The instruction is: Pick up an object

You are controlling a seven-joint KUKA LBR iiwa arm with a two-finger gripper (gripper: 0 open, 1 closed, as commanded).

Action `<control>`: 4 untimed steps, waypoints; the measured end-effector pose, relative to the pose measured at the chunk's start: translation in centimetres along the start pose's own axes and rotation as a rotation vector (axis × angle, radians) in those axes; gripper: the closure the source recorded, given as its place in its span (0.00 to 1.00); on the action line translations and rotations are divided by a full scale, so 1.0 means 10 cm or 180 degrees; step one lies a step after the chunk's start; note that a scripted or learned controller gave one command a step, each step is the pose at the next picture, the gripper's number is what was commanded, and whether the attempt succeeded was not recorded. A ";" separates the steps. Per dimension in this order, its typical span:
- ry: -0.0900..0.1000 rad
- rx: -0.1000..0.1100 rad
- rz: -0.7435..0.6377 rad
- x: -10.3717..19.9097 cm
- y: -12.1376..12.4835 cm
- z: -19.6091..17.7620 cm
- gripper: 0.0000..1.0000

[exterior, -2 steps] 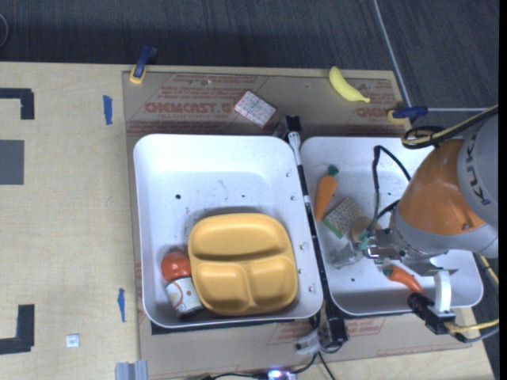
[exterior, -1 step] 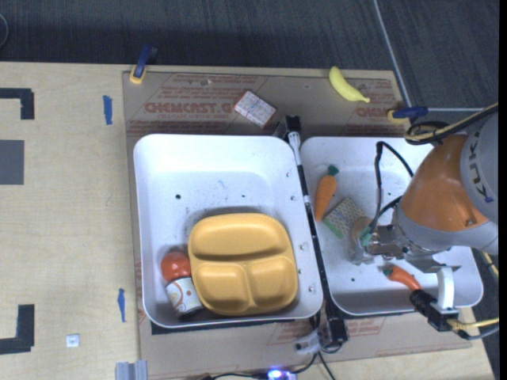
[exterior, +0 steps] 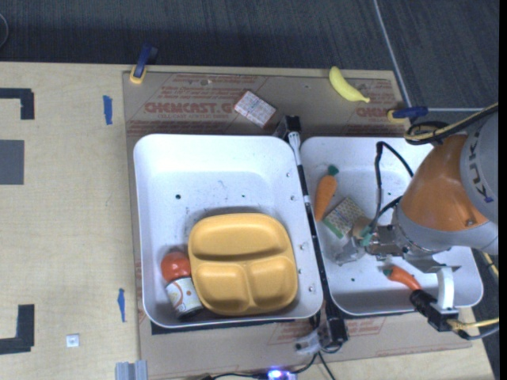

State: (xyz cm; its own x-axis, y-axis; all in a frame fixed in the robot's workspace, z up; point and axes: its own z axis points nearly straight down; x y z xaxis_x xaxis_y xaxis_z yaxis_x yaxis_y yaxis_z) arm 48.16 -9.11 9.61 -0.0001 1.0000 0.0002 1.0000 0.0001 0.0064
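In the right bin (exterior: 459,287) my gripper (exterior: 351,249) is down low near the bin floor, just below a small patterned packet (exterior: 342,216). A toy carrot (exterior: 325,196) with a green top lies beside the packet, towards the bin's left wall. A second, smaller orange carrot (exterior: 404,276) lies under the arm's wrist near the bin's front. The arm's grey and orange body (exterior: 444,200) covers the right half of this bin. Whether the gripper touches the packet is unclear.
The left bin (exterior: 158,172) holds a large yellow divided tray (exterior: 242,261), with a red-topped item (exterior: 176,266) and a small white and orange can (exterior: 184,294) at its left. Outside the bins, a toy banana (exterior: 347,85) and a patterned card (exterior: 253,108) lie on the cardboard.
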 end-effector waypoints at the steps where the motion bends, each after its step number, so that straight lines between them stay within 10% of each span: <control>1: -0.0002 0.0015 0.0000 -0.02 0.22 0.10 0.00; 3: -0.0002 0.0001 -0.0002 -0.01 0.00 0.10 0.00; 4: -0.0003 -0.0008 -0.0002 -0.01 0.01 0.00 1.00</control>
State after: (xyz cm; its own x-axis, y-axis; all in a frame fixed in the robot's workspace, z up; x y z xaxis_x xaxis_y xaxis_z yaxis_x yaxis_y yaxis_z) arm 48.26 -9.21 9.61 -0.0007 1.0000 -0.0006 1.0000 0.0007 0.0090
